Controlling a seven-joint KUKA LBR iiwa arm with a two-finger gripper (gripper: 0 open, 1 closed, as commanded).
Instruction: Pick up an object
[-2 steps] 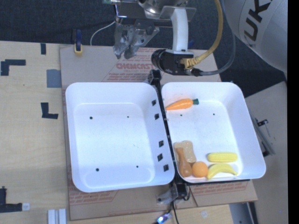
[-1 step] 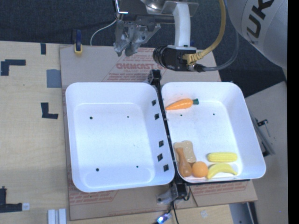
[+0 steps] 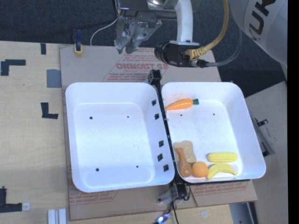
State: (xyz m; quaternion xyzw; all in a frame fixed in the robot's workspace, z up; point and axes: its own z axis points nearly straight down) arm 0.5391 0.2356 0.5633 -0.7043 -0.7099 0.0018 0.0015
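From my seat I see the gripper hanging at about 12 o'clock in the view, above the brown cardboard sheet behind the two bins, beyond the far rim of the left bin. Nothing sits between its metal fingers, and they look drawn close together at the tips, a narrow stance with no load.

The pickable things all lie in the right bin, off toward 4 and 5 o'clock from the gripper and well apart from it. A toy carrot lies on its side near that bin's far left corner, green top pointing toward 3 o'clock. At the near edge of the bin, a tan bread-like slice rests against a brown sausage-shaped piece, with a small orange touching them at 3 o'clock. Just beside the orange, a yellow corn cob lies above a banana.

The arm comes in from the upper right; its grey body fills that corner, and the wrist stack points downward with a white link and a yellow hose curling to a black fitting next to the gripper at 3 o'clock.

A black clip strip joins the two bins.
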